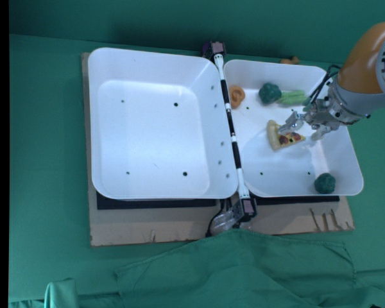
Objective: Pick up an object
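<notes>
In the right bin (346, 172) lie a pizza slice (280, 136), an orange ring (237, 96), a dark green broccoli head with a light green stalk (274, 94) and a second dark green broccoli piece (325, 183). My gripper (305, 129) hangs over the middle of that bin, just right of the pizza slice and close above its right end. Its fingers (289, 122) stand apart, with nothing seen between them.
The left bin (109, 76) sits beside the right one, with a black-and-white rod (231, 127) along the joint between them. A small orange thing (290, 61) lies behind the right bin. Green cloth (244, 268) bunches in front of the bench.
</notes>
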You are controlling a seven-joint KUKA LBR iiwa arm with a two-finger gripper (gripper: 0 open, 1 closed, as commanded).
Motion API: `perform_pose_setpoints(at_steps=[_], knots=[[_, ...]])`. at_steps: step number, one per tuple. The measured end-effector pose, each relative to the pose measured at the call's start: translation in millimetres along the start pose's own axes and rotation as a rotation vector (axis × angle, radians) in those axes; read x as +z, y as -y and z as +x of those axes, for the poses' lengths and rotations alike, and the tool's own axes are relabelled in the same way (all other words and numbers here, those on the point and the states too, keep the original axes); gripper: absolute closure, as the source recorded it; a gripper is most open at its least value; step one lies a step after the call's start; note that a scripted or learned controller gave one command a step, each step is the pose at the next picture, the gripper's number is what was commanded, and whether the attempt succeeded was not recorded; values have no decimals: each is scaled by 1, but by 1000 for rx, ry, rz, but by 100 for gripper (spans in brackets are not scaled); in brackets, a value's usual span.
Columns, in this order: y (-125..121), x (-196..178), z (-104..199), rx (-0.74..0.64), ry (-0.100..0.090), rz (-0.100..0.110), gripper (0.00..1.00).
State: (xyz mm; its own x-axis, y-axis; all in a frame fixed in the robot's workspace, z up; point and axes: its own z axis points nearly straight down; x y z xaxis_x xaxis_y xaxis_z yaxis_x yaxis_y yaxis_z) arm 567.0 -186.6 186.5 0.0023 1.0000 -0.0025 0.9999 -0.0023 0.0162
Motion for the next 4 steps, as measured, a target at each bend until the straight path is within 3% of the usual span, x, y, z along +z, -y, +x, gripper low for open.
perform_pose_setpoints(at_steps=[1,2,4], knots=[[-3,-16,-4,3,9,-15,100],[-2,-14,-3,4,7,-10,0],[96,-1,-3,3,8,-7,0]])
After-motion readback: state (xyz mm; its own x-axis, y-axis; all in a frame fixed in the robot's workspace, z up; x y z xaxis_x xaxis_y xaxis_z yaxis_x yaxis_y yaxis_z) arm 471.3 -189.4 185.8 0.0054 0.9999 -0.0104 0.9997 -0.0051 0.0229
